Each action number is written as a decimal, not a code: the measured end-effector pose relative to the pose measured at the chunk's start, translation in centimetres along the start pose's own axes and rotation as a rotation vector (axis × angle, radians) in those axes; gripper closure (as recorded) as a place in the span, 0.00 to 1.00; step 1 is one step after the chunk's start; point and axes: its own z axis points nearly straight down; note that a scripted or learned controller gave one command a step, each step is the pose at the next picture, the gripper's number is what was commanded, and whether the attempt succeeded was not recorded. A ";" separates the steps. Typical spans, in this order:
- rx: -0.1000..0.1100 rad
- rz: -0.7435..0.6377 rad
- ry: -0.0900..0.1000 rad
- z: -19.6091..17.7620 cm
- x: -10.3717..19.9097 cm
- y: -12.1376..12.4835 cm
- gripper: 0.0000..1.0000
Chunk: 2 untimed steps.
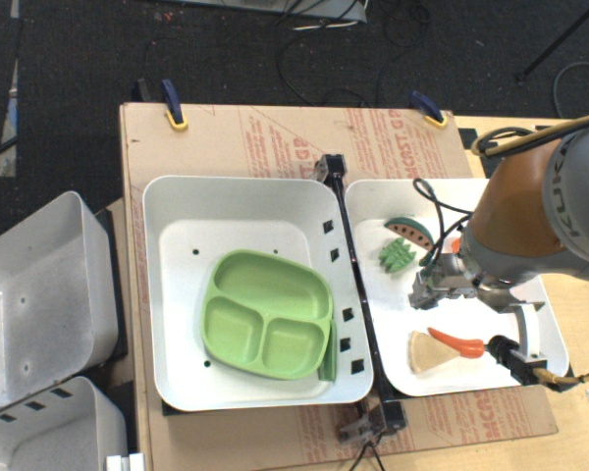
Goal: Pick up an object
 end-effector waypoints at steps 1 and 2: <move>-0.001 0.001 -0.001 -4.8 -0.9 -0.2 1.00; -0.003 -0.001 -0.001 -10.7 -1.4 0.6 1.00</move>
